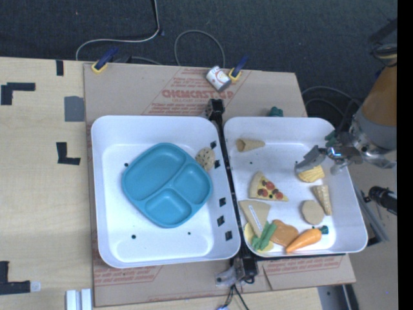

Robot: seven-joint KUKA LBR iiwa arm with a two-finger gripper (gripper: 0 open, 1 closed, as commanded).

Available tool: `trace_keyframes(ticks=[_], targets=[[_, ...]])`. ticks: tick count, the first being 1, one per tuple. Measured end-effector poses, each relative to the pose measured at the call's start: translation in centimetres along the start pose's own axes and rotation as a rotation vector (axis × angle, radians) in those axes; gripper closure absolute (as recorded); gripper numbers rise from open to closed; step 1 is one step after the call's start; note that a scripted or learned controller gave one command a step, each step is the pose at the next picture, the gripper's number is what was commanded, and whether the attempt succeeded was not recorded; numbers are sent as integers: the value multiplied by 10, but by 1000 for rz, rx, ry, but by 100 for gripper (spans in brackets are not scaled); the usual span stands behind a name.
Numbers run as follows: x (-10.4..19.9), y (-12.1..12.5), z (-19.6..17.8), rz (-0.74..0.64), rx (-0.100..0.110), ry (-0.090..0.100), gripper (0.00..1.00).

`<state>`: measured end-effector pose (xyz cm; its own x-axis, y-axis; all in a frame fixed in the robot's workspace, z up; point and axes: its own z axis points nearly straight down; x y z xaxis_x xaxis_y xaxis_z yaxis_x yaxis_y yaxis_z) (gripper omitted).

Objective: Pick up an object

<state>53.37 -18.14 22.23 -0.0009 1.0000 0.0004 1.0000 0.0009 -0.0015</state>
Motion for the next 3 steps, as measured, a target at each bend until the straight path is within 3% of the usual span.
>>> trace_keyframes(ticks=[1,2,3], targets=[[82,16,128,-7,5,2,0],[77,17,111,-2,0,1,100],[77,17,111,-2,0,1,0]])
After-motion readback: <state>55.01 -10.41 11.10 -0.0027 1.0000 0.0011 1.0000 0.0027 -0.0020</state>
